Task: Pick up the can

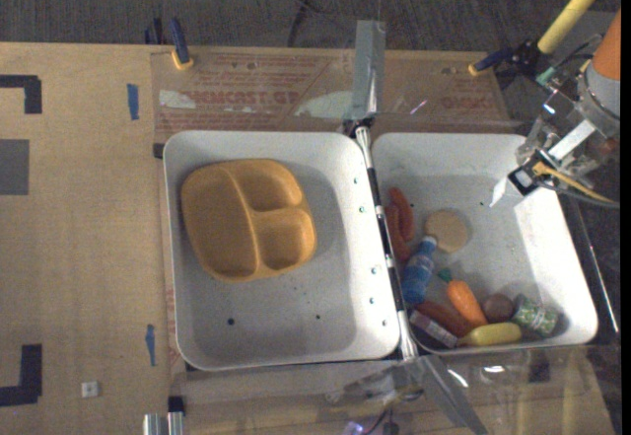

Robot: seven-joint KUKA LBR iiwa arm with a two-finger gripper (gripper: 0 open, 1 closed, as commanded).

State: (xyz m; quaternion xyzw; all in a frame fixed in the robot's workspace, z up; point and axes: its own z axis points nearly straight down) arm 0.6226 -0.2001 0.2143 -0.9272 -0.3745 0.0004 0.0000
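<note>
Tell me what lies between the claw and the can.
Nothing visible blocks it. The claw hangs over the right bin's far right edge; the can sits in the near right corner, bare floor between them. The brown ball and banana crowd its left side.

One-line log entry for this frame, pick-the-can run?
task: pick up can | pincer: above right white bin's far right rim, holding nothing visible | small green-labelled can: lying in that bin's near right corner, untouched | status: not grasped
</note>
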